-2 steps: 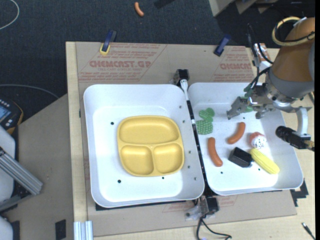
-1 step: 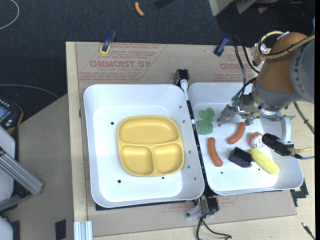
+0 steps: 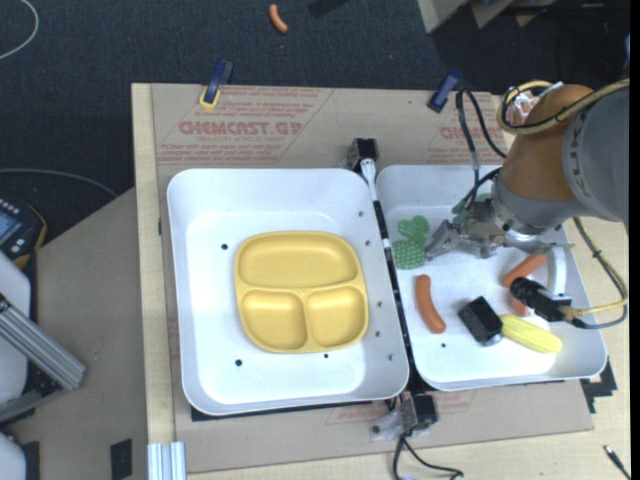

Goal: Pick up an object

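The right bin (image 3: 455, 366) holds a green leafy toy (image 3: 410, 242), an orange-red sausage (image 3: 430, 302), a black block (image 3: 481, 321), a yellow banana-like piece (image 3: 530, 335) and an orange carrot (image 3: 524, 266). My gripper (image 3: 441, 240) hangs in the upper middle of that bin, just right of the green toy. Its fingers are open with nothing between them. The grey arm with its orange band (image 3: 545, 158) covers the bin's upper right part.
The left bin (image 3: 200, 218) carries a yellow divided plate (image 3: 300, 290). A black divider clamp (image 3: 366, 154) sits between the bins at the back. Cables (image 3: 590, 313) trail along the right bin's right side.
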Controlling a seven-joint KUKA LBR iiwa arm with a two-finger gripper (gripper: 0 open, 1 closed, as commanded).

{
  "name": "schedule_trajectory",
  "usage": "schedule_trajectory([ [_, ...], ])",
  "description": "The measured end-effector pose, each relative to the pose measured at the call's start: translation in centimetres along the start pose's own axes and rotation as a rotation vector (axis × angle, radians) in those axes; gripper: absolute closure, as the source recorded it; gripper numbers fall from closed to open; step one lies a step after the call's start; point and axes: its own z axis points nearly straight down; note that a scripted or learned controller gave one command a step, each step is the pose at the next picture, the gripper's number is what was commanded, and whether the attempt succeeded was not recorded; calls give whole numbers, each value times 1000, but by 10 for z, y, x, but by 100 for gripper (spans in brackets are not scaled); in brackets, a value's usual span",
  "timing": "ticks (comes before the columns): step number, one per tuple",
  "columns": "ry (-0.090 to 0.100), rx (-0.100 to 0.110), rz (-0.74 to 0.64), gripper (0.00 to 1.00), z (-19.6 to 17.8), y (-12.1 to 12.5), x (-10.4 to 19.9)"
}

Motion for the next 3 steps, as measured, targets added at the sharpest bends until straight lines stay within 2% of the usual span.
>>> schedule_trajectory([
  [1, 0, 0, 2, 100, -10, -1, 0],
  [3, -2, -6, 1, 100, -110, -2, -16],
])
